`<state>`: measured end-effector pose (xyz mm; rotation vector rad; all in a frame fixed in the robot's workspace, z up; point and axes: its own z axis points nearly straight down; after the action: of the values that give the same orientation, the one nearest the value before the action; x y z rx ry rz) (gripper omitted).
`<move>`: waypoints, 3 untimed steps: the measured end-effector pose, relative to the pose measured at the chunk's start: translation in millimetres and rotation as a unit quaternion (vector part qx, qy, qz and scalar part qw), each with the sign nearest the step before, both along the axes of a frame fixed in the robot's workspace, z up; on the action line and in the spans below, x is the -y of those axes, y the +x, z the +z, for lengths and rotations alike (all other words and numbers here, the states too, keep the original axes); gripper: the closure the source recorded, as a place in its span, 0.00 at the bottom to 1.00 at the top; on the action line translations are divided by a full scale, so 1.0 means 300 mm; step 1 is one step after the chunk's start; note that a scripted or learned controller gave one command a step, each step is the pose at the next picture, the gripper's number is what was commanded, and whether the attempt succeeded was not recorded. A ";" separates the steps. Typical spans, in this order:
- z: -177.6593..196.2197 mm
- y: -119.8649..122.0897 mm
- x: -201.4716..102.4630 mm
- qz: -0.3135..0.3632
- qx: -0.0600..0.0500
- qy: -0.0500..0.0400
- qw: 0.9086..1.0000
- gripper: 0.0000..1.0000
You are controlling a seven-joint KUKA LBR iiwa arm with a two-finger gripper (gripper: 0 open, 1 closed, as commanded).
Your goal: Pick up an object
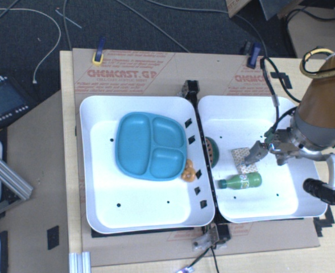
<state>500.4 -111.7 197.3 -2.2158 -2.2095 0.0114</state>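
Note:
In the right bin (281, 201) a green bottle (241, 181) lies on its side, pointing left and right. Just above it rests a small patterned beige piece (241, 154). A dark round object (211, 151) sits against the bin's left wall. My gripper (257, 155) reaches in from the right, low over the right edge of the patterned piece and just above the bottle. Nothing can be seen held in it.
The left bin (99, 192) holds a blue divided plate (150, 145), with a small orange object (188, 172) at its lower right corner. Black clips line the divider (201, 169) between the bins. Cables run over the bench behind the right bin.

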 end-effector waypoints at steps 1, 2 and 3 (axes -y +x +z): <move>0.018 0.009 0.000 0.001 0.006 -0.001 1.000 0.00; -0.189 0.023 -0.002 0.001 0.003 0.000 1.000 0.00; -0.367 0.018 -0.005 0.001 0.003 0.000 1.000 0.00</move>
<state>505.7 -110.2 87.2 -2.2162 -2.2152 0.0054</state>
